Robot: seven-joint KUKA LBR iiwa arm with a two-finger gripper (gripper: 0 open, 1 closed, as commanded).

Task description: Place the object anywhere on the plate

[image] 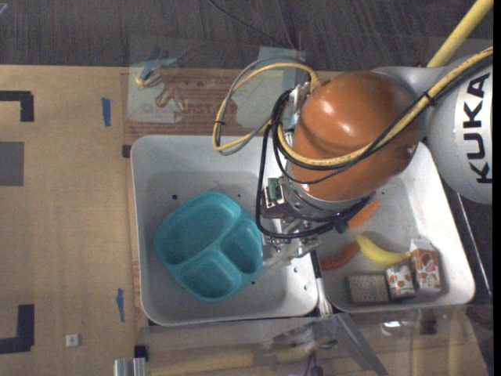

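The teal plate [207, 245], a divided dish with three compartments, lies tilted in the left white bin [149, 178], in the lower middle of the frame. Its compartments hold nothing that can be made out. Which thing is to go on it cannot be told for certain; the loose items lie in the right white bin [462, 276], at the lower right of the frame. There a yellow banana [379, 250] lies just beside a red-orange pepper-like piece [338, 258], with an orange carrot-like piece [365, 213] a little above them, partly under the arm. Along that bin's lower edge sit a dark speckled sponge-like block [367, 288], a small red-and-white carton [400, 281] and a taller juice carton [425, 266], close together.

The pincer [283, 249] hangs low over the left bin, at the plate's right edge, near the wall between the two bins. Whether it is wide or narrow cannot be told, as the wrist hides most of it. The arm [352, 135] reaches in from the right of the frame, its orange band looming over the bins' shared wall, with yellow and black cables looped around it. The bins rest on a wooden desk [63, 210] marked with blue tape and black corner marks.
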